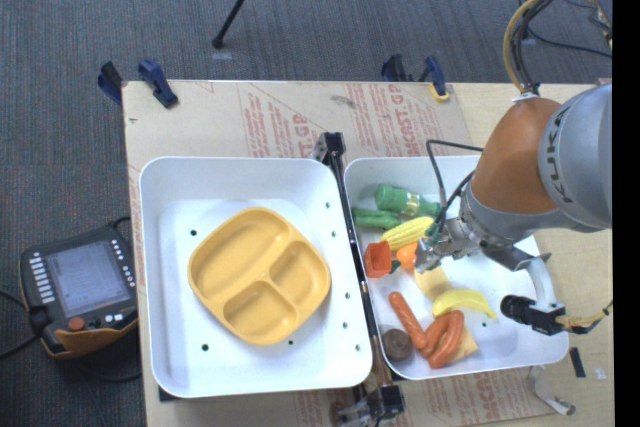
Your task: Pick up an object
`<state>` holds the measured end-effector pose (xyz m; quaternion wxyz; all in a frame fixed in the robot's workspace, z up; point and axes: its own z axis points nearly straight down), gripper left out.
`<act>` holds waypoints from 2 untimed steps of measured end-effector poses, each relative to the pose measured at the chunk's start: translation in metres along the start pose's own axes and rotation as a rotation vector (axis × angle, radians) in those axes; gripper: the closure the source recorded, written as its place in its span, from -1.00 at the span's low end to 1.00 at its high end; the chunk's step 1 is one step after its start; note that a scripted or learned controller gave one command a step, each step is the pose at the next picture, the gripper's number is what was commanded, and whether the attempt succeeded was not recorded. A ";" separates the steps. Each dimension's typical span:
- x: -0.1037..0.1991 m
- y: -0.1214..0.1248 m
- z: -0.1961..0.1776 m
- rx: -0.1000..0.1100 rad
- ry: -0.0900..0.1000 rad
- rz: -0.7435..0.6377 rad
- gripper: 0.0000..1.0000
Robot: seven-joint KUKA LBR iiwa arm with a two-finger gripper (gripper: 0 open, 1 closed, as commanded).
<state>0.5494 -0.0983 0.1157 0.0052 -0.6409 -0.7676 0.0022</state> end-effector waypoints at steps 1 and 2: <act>0.046 -0.011 -0.205 -0.005 -0.005 -0.269 1.00; -0.006 -0.009 -0.266 -0.007 -0.008 -0.630 1.00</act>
